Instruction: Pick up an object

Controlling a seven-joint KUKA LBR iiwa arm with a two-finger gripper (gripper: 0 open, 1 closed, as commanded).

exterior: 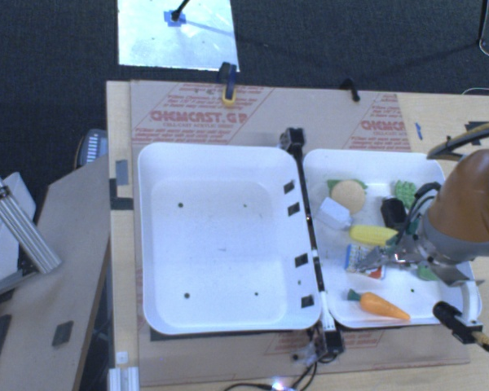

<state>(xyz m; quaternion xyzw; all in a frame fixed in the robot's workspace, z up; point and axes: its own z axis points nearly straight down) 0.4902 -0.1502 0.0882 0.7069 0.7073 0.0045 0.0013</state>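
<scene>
My gripper reaches in from the right, low in the right bin, just over a small blue and white packet. A yellow banana-shaped toy lies right above the packet. An orange carrot rests near the bin's front wall. Further back are a tan round bun, a white block, a black piece and a green leafy toy. The orange-banded wrist hides the bin's right side.
The left bin lies beside the right one, with black clips along the shared wall. Both rest on a brown board. A shiny metal plate lies beyond the bench. A metal rail slants at the left.
</scene>
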